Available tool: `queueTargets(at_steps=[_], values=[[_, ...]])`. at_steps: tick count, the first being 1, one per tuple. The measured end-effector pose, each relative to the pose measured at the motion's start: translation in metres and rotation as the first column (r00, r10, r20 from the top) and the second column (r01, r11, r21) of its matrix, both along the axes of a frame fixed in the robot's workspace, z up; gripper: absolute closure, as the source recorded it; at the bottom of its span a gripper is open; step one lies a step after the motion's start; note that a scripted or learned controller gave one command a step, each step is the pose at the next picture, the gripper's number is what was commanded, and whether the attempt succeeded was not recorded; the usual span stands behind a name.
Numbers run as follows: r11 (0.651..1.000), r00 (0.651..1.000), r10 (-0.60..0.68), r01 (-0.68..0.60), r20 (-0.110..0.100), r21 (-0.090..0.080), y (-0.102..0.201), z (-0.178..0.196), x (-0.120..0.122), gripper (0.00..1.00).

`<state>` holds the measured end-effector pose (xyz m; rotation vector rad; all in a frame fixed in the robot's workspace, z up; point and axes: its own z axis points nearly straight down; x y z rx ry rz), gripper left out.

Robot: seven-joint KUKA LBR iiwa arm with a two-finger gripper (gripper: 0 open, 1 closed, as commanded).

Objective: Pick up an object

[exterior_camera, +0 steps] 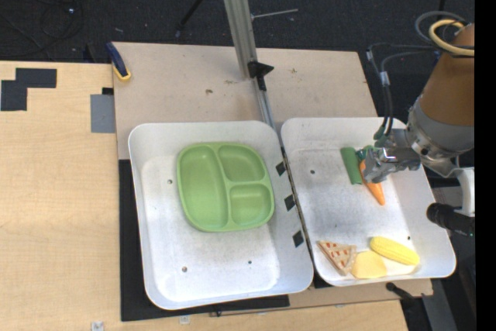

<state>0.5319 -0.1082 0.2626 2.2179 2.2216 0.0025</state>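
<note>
Two shallow white bins side by side on bench. Left bin [155, 260]: green divided plate [225, 187] lying flat, centre toward 12 o'clock. Right bin [325, 198]: orange carrot [375, 190] with green top [352, 165] toward 1 o'clock, directly under gripper [377, 165]; finger state not discernible. Toward 5 o'clock: pizza slice [336, 254], pale yellow piece [369, 267] and yellow corn cob [395, 250], touching in a row. Arm entering from 3 o'clock. Upright metal post [239, 19] standing at 12 o'clock behind bins.
</note>
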Motion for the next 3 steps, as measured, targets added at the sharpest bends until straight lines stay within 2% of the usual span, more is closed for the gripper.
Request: queueTargets(at_steps=[1, 2, 3], values=[[1.0, 1.0, 0.003, -0.003, -0.004, 0.002, 0.049, -0.002, 0.011, 1.0], [1.0, 1.0, 0.004, -0.004, -0.007, 0.003, 0.111, -0.014, 0.007, 1.0], [1.0, 1.0, 0.003, -0.002, -0.008, 0.002, 0.153, -0.025, 0.004, 1.0]])
